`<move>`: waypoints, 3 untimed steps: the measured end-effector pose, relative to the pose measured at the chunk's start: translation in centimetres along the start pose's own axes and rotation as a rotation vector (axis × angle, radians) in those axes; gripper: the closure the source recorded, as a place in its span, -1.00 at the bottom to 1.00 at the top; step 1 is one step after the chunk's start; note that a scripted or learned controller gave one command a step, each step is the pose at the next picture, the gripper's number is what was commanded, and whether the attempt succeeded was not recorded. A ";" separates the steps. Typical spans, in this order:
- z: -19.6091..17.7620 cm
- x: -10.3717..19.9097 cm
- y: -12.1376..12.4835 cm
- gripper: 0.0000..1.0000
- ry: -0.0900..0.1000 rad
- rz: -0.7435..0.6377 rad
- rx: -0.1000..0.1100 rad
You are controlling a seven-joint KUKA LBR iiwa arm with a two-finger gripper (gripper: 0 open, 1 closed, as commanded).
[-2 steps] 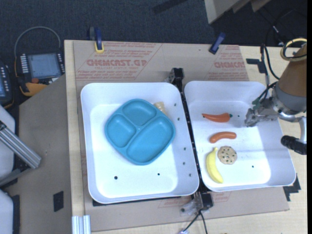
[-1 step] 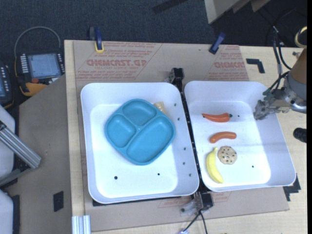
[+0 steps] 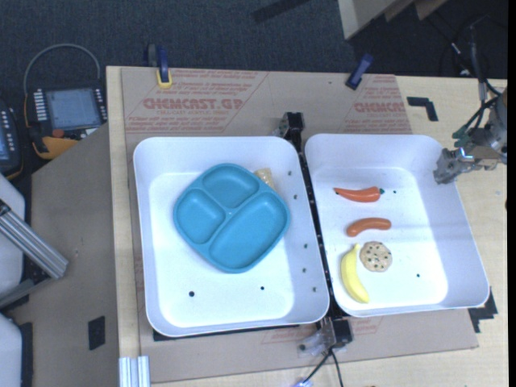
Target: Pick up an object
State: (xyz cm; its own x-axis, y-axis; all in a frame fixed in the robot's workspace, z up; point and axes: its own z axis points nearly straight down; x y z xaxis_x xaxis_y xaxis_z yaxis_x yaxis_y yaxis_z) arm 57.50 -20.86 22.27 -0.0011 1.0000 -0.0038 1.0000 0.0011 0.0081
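Observation:
The right bin [image 3: 435,240] holds a red chili pepper [image 3: 357,193], a sausage [image 3: 368,226], a round cookie [image 3: 376,256] and a yellow banana [image 3: 353,276] that lies against the cookie's left side. My gripper [image 3: 448,168] hangs at the bin's upper right rim, well to the right of the pepper, and nothing shows in it. The left bin [image 3: 161,264] carries a blue divided plate [image 3: 232,216], with a small pale object [image 3: 264,177] peeking out at its upper right edge.
The two bins sit side by side on a cardboard-covered bench [image 3: 242,103], joined by a black clamp [image 3: 292,124] at the back. Blue clips [image 3: 359,71] pin the cardboard. A pendant screen [image 3: 71,107] lies off the bench at the left.

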 end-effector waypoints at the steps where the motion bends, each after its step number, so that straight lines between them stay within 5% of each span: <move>1: -1.1 5.5 -1.0 1.00 0.007 -0.004 0.008; 3: -2.2 15.9 -2.0 1.00 0.007 -0.006 0.010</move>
State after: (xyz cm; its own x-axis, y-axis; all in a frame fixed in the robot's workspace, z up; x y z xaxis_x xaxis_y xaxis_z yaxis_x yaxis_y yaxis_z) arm 55.45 -4.97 24.36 -0.0069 1.0000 0.0037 1.0000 0.0069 -0.0015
